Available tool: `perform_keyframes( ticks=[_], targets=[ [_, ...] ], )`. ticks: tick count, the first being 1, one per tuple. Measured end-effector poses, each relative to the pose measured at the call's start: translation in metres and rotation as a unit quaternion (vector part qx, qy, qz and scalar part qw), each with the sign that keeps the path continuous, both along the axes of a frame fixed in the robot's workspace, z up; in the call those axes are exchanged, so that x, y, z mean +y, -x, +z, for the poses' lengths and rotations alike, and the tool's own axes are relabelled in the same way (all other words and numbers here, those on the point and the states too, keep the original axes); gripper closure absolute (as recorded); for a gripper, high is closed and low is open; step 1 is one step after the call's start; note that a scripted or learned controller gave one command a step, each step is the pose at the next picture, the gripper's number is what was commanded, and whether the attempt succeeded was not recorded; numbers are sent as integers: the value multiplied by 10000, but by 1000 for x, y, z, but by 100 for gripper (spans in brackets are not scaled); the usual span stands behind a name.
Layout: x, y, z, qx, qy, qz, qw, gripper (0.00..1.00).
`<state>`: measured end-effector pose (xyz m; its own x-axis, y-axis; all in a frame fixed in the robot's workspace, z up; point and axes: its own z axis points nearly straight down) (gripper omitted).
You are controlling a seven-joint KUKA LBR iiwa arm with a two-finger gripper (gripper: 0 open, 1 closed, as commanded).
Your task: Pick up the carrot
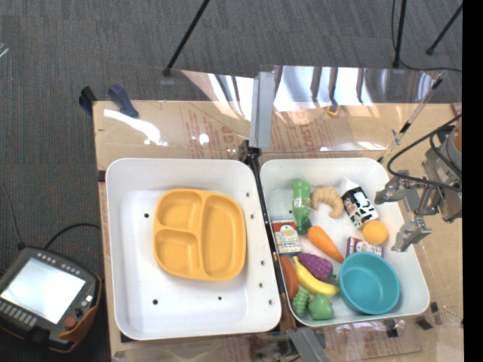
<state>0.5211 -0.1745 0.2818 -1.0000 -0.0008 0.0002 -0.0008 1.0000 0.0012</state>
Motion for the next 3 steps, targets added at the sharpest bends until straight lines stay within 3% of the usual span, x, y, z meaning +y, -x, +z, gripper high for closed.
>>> perform_keyframes(
  ticks=[1,2,3],
  targets=[
    [42,-38,-192,63,-17,-196,9998,0],
    [44,-43,-176,-7,-3,-167,9999,100],
    [59,-83,-45,-82,11,-162,9998,100]
  ],
)
